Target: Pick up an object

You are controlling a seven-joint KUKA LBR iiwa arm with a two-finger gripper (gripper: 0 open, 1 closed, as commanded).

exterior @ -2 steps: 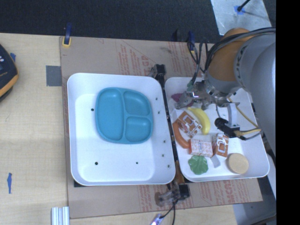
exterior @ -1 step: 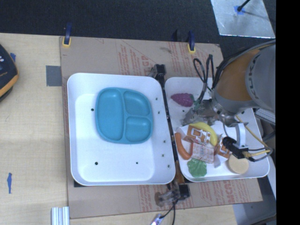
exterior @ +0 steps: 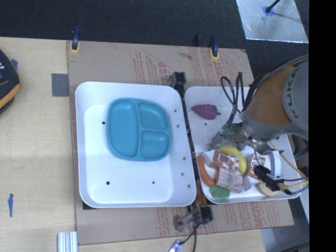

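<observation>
The claw (exterior: pixel 242 136) hangs low over the right bin (exterior: pixel 195 100), its tips lost among cables and the bulk of the grey arm (exterior: pixel 275 106), so I cannot tell how it is set or whether anything sits in it. It looks to be at or just above the heap, right at the upper end of the toy banana (exterior: pixel 235 157).

The pile lies directly below the claw and toward the bin's near edge: the banana nearest, a printed carton (exterior: pixel 227 173) touching it on the far side from the claw, an orange carrot-like piece (exterior: pixel 205 172) beside that, and a green piece (exterior: pixel 220 192) at the near rim. A purple bunch of toy grapes (exterior: pixel 205 111) lies apart, off to the claw's left and up the bin. The blue divided plate (exterior: pixel 139 128) rests in the left bin (exterior: pixel 84 140), well away.

The banana is probably light, hollow plastic, stiff and smooth, so it may slip. Pinching across its narrow middle would suit best. The carton is likely thin and crushable. The grapes, lying alone, would be the cleanest target.
</observation>
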